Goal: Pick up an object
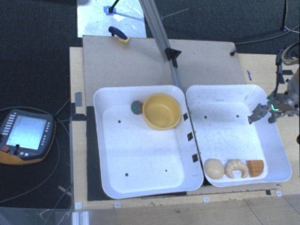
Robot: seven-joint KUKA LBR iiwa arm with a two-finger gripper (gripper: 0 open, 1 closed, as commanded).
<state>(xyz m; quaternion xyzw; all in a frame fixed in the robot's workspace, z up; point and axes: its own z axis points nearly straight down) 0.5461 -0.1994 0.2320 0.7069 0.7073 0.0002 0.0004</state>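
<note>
Two shallow white bins sat side by side in the lower half of the frame, the left bin [117, 172] and the right bin [225, 125]. The arm [291, 86] entered at the far right edge, only its wrist end visible, reaching leftward over the right bin's right rim. The gripper [263, 113] hung at the right middle of the frame, just above that rim, with a small green light glowing beside it. Its two dark fingers [257, 113] stood apart, splayed, and nothing lay between them.

Along the bottom wall of the right bin lay three things in a row: a pale round bun [214, 168], a croissant [236, 168] touching it, and an orange-brown block [255, 168] just beside the croissant, all well below the gripper. In the upper part of the left bin stood a yellow bowl [161, 111], with a small dark green object [136, 107] touching its left side
</note>
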